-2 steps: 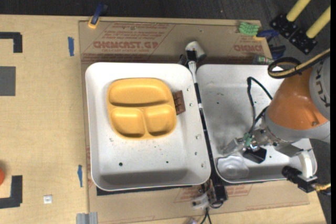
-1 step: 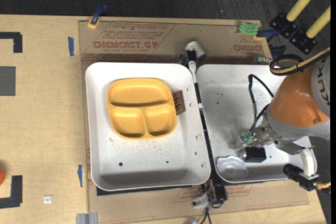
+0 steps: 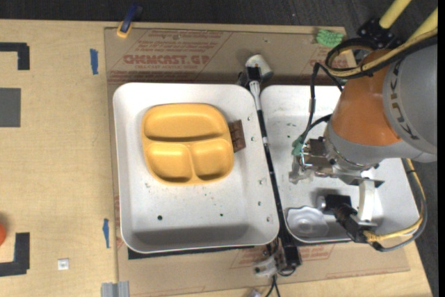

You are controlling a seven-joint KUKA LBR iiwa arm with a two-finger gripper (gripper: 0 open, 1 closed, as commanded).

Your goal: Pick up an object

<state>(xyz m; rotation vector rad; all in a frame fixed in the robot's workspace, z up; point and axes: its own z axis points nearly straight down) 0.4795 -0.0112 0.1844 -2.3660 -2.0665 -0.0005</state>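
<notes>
Over the right bin (image 3: 285, 115) hangs the gripper (image 3: 309, 162), below the orange band of the grey arm (image 3: 417, 94). It sits low above the bin's white floor, left of the middle. Whether the claw is apart or together cannot be told from this angle, and nothing can be seen in its grasp.

Just beside it, toward the near left corner of the same bin, lies a clear plastic piece (image 3: 308, 222), rounded and shiny; what it is cannot be made out.

The left bin (image 3: 128, 170) holds a yellow plate (image 3: 188, 142) with three sections, one long and two smaller, lying flat in the far half. A small brown block (image 3: 236, 135) touches the plate's right edge.

Both bins rest on a brown board (image 3: 174, 45) printed in faded red; the large line reads roughly "CHEMCAST GP", and the smaller print is too blurred to read. Dark letters run down the grey arm at the right, cut off by the frame.
</notes>
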